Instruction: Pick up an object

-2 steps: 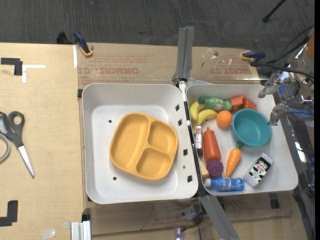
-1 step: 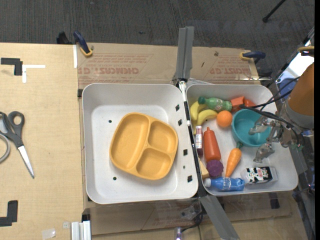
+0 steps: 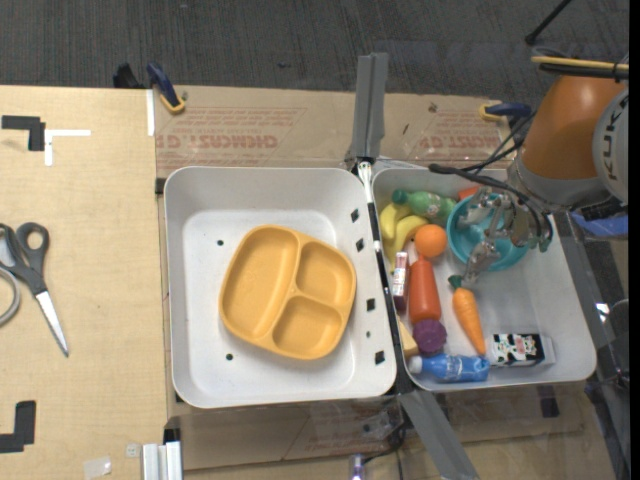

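My gripper (image 3: 492, 238) hangs over the teal bowl (image 3: 516, 255) at the back of the right bin (image 3: 570, 318), below the arm's orange band. Along that bin's left side lie a yellow banana (image 3: 402, 230), a green item (image 3: 422, 204), an orange ball (image 3: 430, 241) and a red cylinder (image 3: 424, 290). A carrot (image 3: 468, 318) lies just in front of the bowl, pointing toward the front. A purple fruit (image 3: 431, 336), a blue bottle (image 3: 453, 369) and a black-and-white carton (image 3: 520, 349) sit near the front wall. Nothing is seen held.
The left bin (image 3: 190, 288) holds an orange divided plate (image 3: 288, 292). Scissors (image 3: 38, 278) lie on the wooden bench at far left. A grey divider bar (image 3: 369, 108) and blue clamps (image 3: 165, 86) stand behind the bins. Cables run at the right.
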Robot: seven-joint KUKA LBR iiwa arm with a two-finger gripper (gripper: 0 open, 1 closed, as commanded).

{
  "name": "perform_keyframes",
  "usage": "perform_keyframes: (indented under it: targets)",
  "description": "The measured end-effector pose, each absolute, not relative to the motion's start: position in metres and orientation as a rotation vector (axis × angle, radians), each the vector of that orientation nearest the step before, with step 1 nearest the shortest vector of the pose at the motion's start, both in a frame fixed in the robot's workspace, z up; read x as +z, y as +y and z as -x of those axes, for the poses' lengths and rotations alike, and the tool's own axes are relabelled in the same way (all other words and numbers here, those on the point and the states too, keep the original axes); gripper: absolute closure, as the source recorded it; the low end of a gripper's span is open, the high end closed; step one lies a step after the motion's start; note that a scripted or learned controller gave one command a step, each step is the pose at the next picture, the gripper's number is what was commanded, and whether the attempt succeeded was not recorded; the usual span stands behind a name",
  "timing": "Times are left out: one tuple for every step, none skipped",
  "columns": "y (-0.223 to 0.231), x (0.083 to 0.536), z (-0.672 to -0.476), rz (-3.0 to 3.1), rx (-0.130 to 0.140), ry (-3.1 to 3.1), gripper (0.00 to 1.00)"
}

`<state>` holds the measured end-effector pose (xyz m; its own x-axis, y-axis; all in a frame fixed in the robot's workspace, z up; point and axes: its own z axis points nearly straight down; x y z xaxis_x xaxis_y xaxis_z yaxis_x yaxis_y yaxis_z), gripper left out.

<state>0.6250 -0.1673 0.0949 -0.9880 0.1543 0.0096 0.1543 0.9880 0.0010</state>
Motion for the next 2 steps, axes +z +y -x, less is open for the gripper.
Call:
perform_keyframes:
  targets:
    - [-0.155,0.093,-0.564,0.366,0.001,-3.123,0.0]
    - [-0.13,0.096,-0.491,0.404,0.001,-3.136,0.0]
